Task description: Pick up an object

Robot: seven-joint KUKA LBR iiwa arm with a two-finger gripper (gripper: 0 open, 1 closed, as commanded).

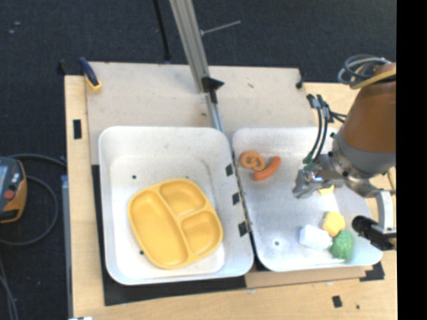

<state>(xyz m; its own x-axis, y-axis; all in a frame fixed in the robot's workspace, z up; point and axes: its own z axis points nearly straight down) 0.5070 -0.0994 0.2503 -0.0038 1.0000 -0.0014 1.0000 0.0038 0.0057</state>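
Observation:
The right bin [280, 245] holds an orange ring-shaped piece [251, 159] and an orange sausage-shaped piece [267, 169] at its upper left. Near its lower right corner lie a white block [313, 236], a yellow object [333, 223] and a green broccoli-like object [343, 245]. My gripper [308, 183] hangs over the middle of the right bin, to the right of the orange pieces and above the white block. A small yellow bit [326, 190] shows just right of the gripper. I cannot tell whether anything sits between its fingers.
The left bin [117, 155] carries a yellow divided plate [175, 223]. A grey metal post [193, 45] rises behind the bins. The arm's orange band [373, 119] and cables [320, 129] stand over the right bin's right side.

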